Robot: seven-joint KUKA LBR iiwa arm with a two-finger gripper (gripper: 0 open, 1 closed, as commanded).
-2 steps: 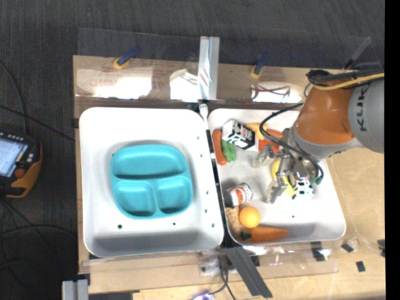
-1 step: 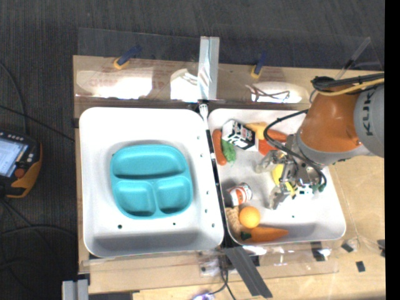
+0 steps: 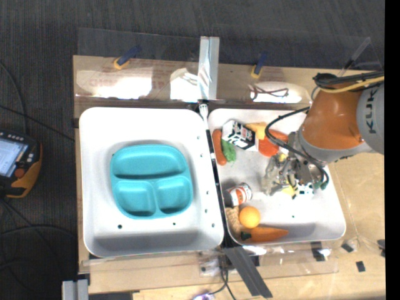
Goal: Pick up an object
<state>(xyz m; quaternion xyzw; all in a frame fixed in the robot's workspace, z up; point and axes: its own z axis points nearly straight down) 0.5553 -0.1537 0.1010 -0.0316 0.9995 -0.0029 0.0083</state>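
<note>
orange ball (image 3: 249,216) | round | right bin (image 3: 325,220) front, touching carrot (image 3: 267,234)

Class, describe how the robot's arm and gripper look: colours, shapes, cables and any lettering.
The arm is grey and rounded, with black lettering on its side cut off at the frame edge. A broad orange band wraps it above the wrist. Black cables loop along the band. The gripper is a small metallic assembly with bits of green, yellow and white around it.

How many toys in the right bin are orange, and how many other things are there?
Orange: 3 – carrot, orange ball, orange sausage
Black-and-white carton: 1
Small can: 1
Green piece: 1
Total: 6 that I can make out; the gripper hides some.
</note>
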